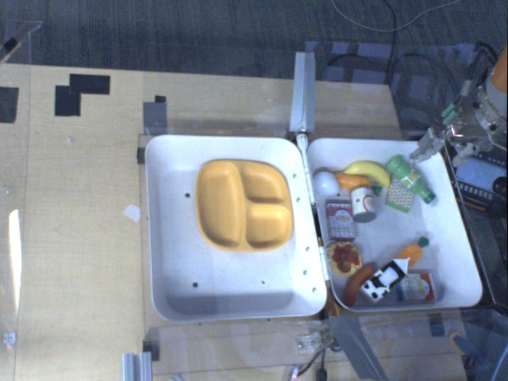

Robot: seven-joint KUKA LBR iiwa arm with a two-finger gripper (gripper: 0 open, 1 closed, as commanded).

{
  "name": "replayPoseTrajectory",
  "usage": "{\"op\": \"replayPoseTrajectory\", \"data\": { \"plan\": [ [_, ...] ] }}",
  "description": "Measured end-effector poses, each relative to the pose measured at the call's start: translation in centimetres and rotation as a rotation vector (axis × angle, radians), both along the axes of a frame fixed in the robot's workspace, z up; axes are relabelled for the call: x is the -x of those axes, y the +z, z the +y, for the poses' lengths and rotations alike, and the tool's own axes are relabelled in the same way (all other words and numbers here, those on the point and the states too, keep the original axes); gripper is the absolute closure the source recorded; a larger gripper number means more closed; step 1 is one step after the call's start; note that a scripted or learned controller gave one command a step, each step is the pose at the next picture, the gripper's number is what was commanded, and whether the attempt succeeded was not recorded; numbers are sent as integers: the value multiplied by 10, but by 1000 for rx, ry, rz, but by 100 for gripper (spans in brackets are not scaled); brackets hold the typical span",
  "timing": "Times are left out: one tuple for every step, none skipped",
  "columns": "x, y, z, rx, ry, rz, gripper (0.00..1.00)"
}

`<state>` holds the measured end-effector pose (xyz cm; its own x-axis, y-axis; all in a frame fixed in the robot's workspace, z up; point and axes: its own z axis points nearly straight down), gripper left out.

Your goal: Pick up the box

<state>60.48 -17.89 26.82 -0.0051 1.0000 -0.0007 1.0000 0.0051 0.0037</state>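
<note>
— Where is the box (340,221) just now?

— In the right bin (468,252), lying flat close to its left wall, at about nine o'clock from the bin's middle; a small reddish carton, with a little can (363,204) just beside it at one o'clock and a round pizza toy (344,256) just below at six o'clock.

— And the arm?

— The tool (432,141) sits at the bin's top right corner, roughly two o'clock from the box and well apart from it; its fingers look spread and nothing lies between them, though it is small and hard to read there.

— So how far along would you say it is?

— Hardly begun, by my judgement; the box rests on the bin floor, untouched; the whole reach, the descent and the closing on it are left to do.

— Anything in the way?

— The bin is crowded; a banana (367,170), a green bottle (409,179) and a carrot (409,252) lie about; the can stands nearest the box; the left bin (171,213) holds a yellow tray (243,204), well out of it on the table (71,213).
</note>
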Motion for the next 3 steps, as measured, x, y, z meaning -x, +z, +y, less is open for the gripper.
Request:
{"op": "replayPoseTrajectory", "data": {
  "plan": [
    [0,0,0,0,0,0,0],
    [-41,-106,-26,0,-50,1,0],
    [4,-152,14,-1,-39,2,0]
  ]
}}
